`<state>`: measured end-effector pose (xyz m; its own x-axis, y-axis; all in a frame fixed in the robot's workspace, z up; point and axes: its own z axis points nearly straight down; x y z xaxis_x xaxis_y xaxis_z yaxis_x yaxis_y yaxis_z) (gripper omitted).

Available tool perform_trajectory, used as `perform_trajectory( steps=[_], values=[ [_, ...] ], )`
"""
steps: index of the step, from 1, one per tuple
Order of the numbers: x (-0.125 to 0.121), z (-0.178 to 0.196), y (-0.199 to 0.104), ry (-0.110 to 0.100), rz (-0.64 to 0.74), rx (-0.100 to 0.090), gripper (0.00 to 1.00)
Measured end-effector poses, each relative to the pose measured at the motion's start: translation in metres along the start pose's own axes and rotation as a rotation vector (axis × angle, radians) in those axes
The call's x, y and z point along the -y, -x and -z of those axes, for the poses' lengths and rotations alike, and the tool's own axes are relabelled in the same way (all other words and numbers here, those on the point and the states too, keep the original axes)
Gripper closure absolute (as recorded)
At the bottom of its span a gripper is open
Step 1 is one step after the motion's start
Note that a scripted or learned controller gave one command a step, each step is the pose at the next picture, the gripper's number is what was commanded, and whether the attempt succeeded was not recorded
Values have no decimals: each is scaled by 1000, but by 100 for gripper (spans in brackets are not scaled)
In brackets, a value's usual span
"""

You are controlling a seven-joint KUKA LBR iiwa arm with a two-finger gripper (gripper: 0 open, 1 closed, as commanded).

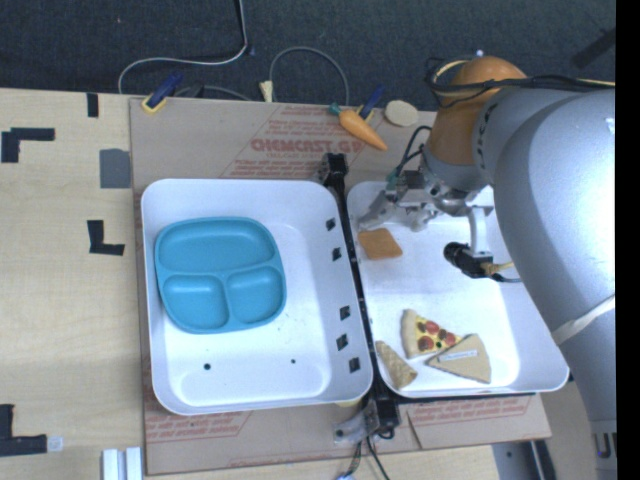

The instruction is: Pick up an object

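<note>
A: Where is the gripper point(392, 208)?

B: Low in the right bin point(530, 353), near its far left corner. Whether it is spread or closed, I cannot tell.

A: And something to pick up?

B: A tan square cracker point(380, 244) lies flat just in front of the gripper. A pizza slice point(428, 333) sits farther toward the bin's front.

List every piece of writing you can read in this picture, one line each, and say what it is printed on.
"CHEMCAST" in red letters, partly legible, on the brown cardboard sheet under the two white bins.
Smaller red print along that sheet's front edge: too blurred to read.
No writing is visible on the blue divided plastic tray.
</note>
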<state>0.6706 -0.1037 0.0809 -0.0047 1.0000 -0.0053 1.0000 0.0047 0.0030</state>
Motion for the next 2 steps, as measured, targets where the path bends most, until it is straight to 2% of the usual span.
perform_trajectory(
  steps=[1, 2],
  values=[
    [18, 5, -5, 0, -5, -3, 0],
    [24, 5, -5, 1, -3, -3, 0]
  ],
)
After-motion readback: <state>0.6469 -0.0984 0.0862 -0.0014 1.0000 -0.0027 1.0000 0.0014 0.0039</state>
